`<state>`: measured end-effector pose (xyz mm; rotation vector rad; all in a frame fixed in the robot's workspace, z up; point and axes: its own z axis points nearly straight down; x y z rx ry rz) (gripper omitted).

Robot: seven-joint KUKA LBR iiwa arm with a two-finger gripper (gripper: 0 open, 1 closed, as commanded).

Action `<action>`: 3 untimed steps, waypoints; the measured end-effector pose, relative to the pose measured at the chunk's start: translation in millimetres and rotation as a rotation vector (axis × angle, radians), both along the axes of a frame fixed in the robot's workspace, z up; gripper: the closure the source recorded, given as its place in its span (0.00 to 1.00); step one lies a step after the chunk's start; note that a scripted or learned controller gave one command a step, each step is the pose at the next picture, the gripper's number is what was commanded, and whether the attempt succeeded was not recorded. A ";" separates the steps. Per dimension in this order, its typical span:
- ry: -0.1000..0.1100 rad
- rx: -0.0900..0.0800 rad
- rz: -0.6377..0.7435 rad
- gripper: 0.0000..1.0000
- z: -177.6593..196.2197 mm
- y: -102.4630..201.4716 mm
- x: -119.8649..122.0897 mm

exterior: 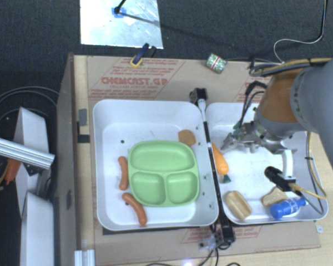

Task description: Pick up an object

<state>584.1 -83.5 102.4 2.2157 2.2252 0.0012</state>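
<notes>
Hovering gripper [237, 140] over right bin [250, 170]

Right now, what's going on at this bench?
The grey arm reaches in from the right, its gripper over the right bin, near the carrot. I can't see it holding anything. A bread roll and a blue bottle lie at that bin's front; the left bin holds a green tray and two sausages.

The gripper [237, 140] hangs over the right bin [245, 173], with a carrot [219, 160] just below-left of it. Farther below it lie a bread roll [237, 204] and a blue bottle [286, 208]. Well to its left, a green divided plate [164, 173] fills the left bin [114, 132].
</notes>
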 end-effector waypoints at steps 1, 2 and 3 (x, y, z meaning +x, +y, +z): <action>-0.005 -0.002 0.000 0.00 102.0 -41.2 57.6; 0.000 0.000 0.001 0.00 -18.2 -11.0 67.4; -0.002 -0.001 -0.002 0.00 -17.2 -36.9 74.5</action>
